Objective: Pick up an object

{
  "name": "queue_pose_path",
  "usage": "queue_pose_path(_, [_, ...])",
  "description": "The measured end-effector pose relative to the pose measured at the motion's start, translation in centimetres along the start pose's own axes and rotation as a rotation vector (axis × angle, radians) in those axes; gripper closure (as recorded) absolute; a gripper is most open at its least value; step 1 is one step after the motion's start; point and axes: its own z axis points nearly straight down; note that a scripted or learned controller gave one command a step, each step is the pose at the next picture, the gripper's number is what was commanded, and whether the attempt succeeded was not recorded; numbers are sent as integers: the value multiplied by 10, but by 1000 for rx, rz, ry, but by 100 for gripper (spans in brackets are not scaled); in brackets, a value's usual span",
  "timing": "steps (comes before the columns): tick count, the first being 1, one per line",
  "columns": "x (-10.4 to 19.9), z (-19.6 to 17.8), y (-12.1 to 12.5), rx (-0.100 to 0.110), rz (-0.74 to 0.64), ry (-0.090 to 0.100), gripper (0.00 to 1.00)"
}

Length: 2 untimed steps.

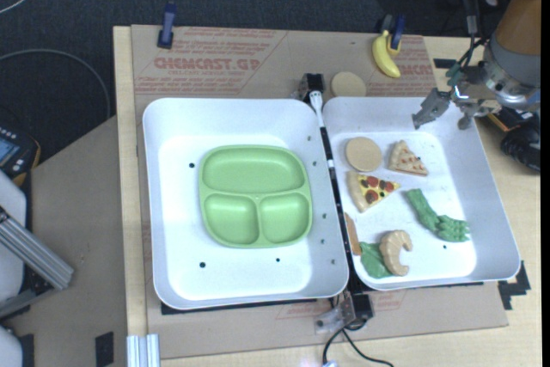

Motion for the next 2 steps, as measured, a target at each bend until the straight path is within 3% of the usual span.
queue_pose_path(1, [-2,120,-50,12,3,4,0])
queue_pose_path(2, [78,128,-122,9,-3,5,0])
